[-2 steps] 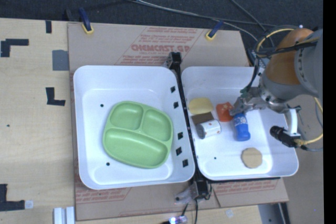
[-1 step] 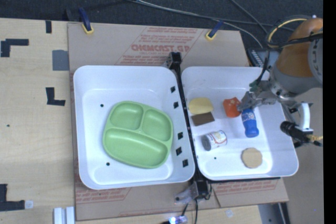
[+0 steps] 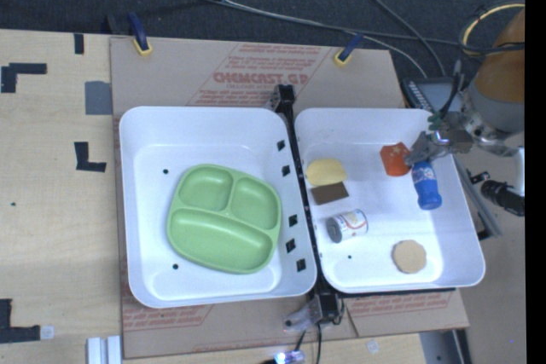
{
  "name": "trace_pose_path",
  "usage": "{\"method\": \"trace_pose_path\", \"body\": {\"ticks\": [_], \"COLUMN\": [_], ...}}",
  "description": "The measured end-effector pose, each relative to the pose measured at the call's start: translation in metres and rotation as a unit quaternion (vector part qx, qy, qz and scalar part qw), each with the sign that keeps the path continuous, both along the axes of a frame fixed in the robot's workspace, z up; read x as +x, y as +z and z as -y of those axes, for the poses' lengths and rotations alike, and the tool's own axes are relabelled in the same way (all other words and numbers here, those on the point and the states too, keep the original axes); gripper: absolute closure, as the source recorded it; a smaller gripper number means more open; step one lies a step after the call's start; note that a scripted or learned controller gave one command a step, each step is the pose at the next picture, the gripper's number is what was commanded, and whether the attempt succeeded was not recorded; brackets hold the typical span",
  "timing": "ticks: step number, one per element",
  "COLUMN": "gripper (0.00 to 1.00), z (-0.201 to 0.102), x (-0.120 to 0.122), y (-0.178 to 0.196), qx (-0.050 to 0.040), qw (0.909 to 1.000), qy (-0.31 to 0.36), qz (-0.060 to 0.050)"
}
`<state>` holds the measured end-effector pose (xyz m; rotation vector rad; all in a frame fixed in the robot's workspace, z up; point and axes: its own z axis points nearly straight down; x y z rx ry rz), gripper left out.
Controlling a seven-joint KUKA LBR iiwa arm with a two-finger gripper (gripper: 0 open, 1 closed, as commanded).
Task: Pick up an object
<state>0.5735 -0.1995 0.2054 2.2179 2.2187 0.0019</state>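
jaws of the grey two-finger gripper [image 3: 424, 151] hang over the right-hand shallow white bin [image 3: 452, 268]; how wide they stand cannot be told, and nothing is plainly seen between them. a small blue plastic bottle [image 3: 426, 187] lies just below the tip, and a small orange-red object [image 3: 395, 158] sits just to its left, close enough to be touching, though that is unclear. to do this step well, i judge the tip should centre over one item alone, since these two crowd each other. further left of the jaws lie a pale yellow rounded block [image 3: 325, 171], a dark brown flat square [image 3: 329, 193] and a small white can on its side [image 3: 348, 224]; a tan round disc [image 3: 409, 256] rests well below. the left-hand shallow white bin [image 3: 136, 132] holds a green divided plastic plate [image 3: 224, 217].
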Motion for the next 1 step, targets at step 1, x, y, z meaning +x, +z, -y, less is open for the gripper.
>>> {"method": "trace_pose_path", "body": {"ticks": [1], "gripper": [1.00], "z": [-0.0002], "x": [0.0005], "y": [0.0224], "qx": [0.0009], "qw": [1.0000], "qy": [0.000], "qz": [-0.002]}}
